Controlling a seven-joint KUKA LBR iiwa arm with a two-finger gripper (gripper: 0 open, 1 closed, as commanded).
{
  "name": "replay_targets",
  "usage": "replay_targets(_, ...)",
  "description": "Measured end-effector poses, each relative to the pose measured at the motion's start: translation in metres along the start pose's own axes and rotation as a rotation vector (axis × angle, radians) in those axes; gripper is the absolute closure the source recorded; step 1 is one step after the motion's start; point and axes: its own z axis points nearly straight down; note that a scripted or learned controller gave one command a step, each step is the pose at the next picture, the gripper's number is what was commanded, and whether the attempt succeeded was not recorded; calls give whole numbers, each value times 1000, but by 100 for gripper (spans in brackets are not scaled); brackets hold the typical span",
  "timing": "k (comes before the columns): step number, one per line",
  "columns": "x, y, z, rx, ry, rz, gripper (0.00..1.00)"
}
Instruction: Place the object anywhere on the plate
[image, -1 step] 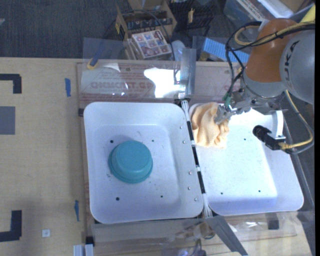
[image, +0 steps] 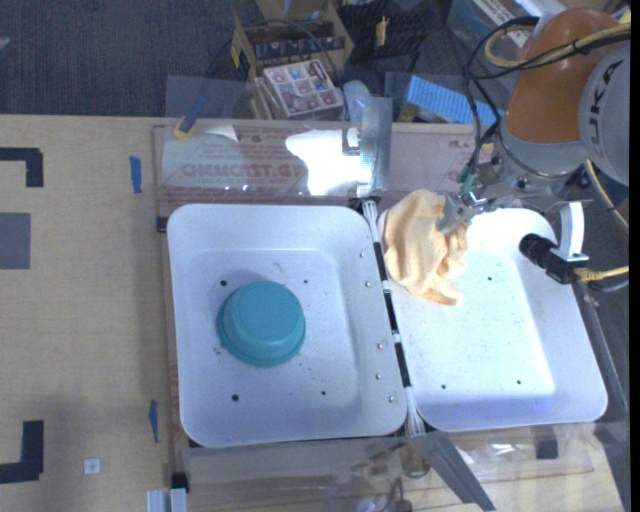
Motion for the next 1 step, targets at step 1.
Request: replay_targets(1,47,17,-11,-2,0,-403,100)
